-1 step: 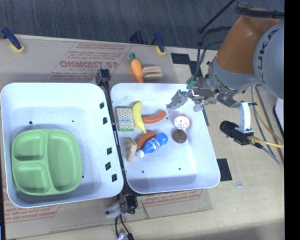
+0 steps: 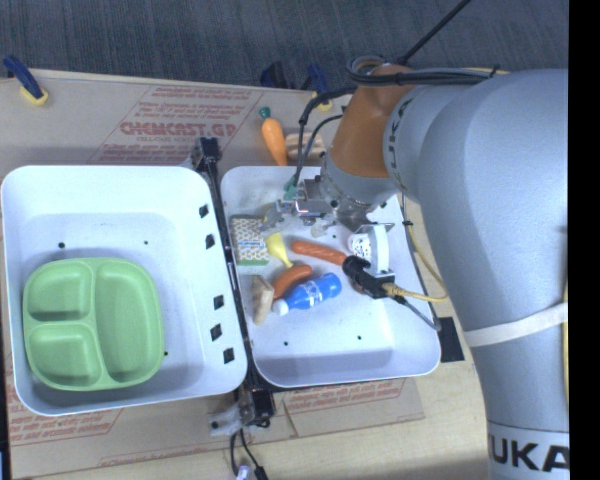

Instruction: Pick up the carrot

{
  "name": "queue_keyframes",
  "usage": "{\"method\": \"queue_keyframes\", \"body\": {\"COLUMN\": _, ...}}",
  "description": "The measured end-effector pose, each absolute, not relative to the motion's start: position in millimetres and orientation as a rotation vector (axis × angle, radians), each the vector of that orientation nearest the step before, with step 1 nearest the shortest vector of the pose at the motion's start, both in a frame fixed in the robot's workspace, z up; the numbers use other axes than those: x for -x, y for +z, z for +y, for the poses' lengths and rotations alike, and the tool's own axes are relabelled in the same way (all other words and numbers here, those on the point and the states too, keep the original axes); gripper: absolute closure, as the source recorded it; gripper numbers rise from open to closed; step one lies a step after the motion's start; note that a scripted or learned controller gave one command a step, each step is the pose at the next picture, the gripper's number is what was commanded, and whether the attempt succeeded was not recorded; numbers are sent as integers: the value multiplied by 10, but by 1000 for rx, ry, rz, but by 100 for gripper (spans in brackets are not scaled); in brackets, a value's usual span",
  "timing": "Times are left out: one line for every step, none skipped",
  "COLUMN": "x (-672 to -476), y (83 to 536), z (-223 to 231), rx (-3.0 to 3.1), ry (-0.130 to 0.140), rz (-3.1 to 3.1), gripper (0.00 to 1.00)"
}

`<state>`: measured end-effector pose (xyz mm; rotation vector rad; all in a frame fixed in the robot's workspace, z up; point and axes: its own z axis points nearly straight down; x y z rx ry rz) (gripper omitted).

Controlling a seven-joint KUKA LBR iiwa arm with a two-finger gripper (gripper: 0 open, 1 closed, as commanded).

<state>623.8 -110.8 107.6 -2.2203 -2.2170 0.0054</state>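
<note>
Pincer low over the clutter in the right bin

The pincer (image 2: 315, 208) hangs among the toys, its opening impossible to tell; the carrot (image 2: 318, 252) lies just nearer, beside a yellow piece (image 2: 278, 247) and blue bottle (image 2: 313, 292), likely crowding any grasp.

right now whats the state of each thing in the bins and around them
carrot: lying on the cardboard outside the right bin, past its far rim, not held
green divided plate: flat in the left bin, right side up
blue bottle: lying on its side in the right bin
orange sausage-shaped item: lying flat in the right bin
yellow item: lying in the right bin
gripper: low over the far part of the right bin
</note>
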Motion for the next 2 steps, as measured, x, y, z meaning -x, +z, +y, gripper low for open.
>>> {"method": "queue_keyframes", "body": {"x": -6551, "y": 991, "z": -1438, "rx": 2087, "ry": 2, "rz": -2347, "gripper": 0}}
{"method": "queue_keyframes", "body": {"x": -6567, "y": 1668, "z": -1106, "rx": 2350, "ry": 3, "rz": -2083, "gripper": 0}}
